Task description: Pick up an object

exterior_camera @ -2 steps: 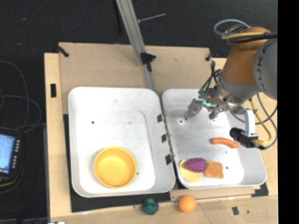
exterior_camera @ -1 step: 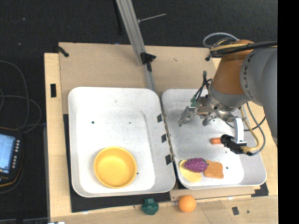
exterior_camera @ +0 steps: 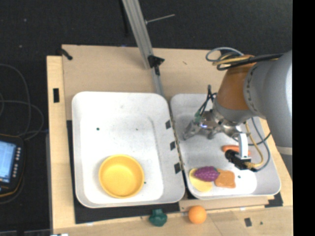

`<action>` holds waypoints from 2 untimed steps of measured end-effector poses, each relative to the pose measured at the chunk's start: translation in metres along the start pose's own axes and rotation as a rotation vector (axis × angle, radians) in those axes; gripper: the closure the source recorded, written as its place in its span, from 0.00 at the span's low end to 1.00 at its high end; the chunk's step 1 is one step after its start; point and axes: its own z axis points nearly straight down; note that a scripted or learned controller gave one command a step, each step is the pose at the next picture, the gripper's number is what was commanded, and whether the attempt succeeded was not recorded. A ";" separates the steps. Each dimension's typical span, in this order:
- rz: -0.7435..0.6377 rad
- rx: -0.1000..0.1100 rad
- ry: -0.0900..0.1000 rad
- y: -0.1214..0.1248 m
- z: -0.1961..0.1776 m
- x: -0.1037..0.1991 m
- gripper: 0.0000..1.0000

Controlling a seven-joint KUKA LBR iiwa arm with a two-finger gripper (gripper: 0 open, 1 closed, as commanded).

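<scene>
My gripper hangs low over the upper-left part of the right bin, above bare white floor. Nothing shows under it. At the bin's front lie a purple bunch of grapes, a flat yellow piece partly under the grapes, and an orange lump. A small orange-red item lies just right of the gripper, partly hidden by the wrist and its cables. A yellow bowl sits in the front of the left bin.
An orange ball and a green object rest on the bench in front of the bins. A slanted metal pole rises behind the bins. The divider between the bins runs close to the gripper's left.
</scene>
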 end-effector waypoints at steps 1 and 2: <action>0.004 -0.008 0.001 0.002 -0.014 0.000 1.00; -0.002 -0.011 0.001 0.004 -0.079 -0.003 1.00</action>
